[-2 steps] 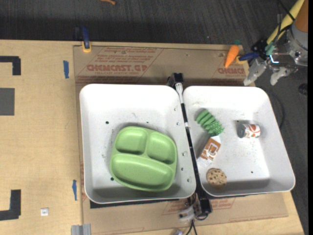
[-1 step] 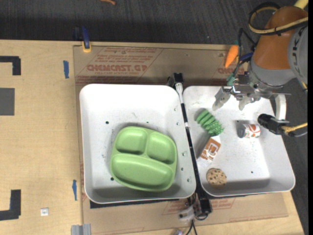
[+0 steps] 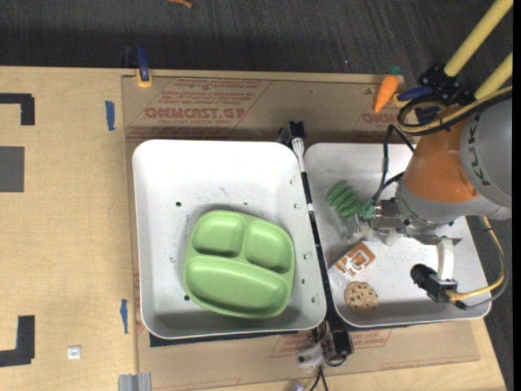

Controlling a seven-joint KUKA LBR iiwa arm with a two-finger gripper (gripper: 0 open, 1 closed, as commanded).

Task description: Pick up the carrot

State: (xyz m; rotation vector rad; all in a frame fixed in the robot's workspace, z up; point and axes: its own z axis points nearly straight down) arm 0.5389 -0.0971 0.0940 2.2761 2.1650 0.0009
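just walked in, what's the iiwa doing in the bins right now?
The arm is reaching into the right bin, with its gripper low beside a green ribbed piece. An orange-and-white packet and a cookie lie in the same bin. The left bin holds a green divided tray. The carrot sits outside the bins, on the cardboard behind the right one, untouched. Nothing visibly held.

A pale wooden table (image 3: 65,243) carries black tape marks (image 3: 18,108) and blue tape bits (image 3: 110,114); beyond its far edge lies dark carpeted floor (image 3: 285,15).
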